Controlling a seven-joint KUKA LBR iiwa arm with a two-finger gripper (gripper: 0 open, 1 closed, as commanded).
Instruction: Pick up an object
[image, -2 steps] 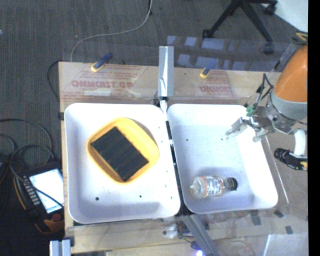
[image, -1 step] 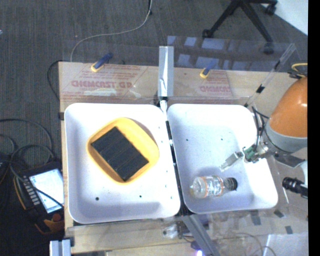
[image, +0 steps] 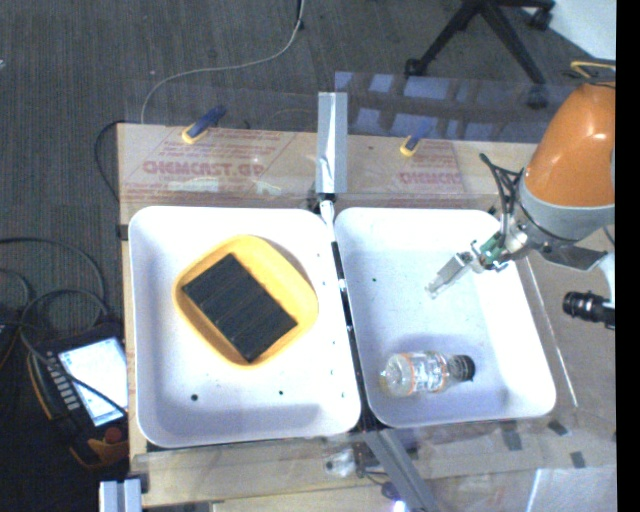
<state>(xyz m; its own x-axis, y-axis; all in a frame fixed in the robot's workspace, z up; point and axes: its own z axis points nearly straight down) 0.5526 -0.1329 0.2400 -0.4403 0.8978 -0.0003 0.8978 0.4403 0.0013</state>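
1. Hovering over the right bin (image: 520, 300), upper-right part: the pincer (image: 440, 282), pointing down-left from the wrist. Nothing between its tips.
2. Pincer state: can't tell, too small and blurred.
3. Nearest candidate: clear plastic bottle (image: 425, 372), lying on its side near the right bin's front wall, long axis roughly left-right, dark cap to the right.
4. Bottle sits below and slightly left of the pincer, apart from it.
5. Left bin (image: 150, 300): yellow dish (image: 295, 275) with dark slab (image: 240, 305), farther off.
6. Bottle is transparent; edges hard to make out.

High slanted overhead view onto both bins (image: 150, 240)
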